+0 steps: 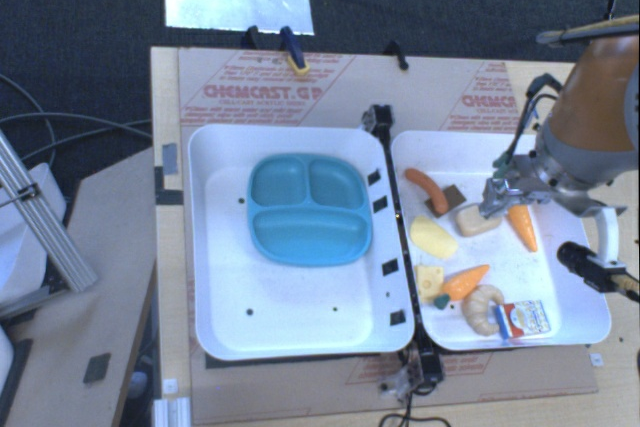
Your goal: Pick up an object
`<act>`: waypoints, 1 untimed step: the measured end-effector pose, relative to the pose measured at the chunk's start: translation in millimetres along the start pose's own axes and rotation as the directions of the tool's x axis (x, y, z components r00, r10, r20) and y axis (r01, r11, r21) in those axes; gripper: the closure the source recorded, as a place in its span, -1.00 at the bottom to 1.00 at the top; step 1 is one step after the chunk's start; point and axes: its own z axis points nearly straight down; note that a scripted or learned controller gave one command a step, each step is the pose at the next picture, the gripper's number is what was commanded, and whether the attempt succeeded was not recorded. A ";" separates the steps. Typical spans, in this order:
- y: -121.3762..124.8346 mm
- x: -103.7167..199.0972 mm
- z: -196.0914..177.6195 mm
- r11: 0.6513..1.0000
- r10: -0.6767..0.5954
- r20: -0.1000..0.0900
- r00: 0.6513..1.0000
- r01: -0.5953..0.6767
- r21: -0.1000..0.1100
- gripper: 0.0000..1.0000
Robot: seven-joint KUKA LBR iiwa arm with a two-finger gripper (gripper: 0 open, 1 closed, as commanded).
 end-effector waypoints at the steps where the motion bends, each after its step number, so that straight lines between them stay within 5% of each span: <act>1: 12.3 51.3 7.0 1.000 -0.001 0.000 1.000 0.001 0.000 1.00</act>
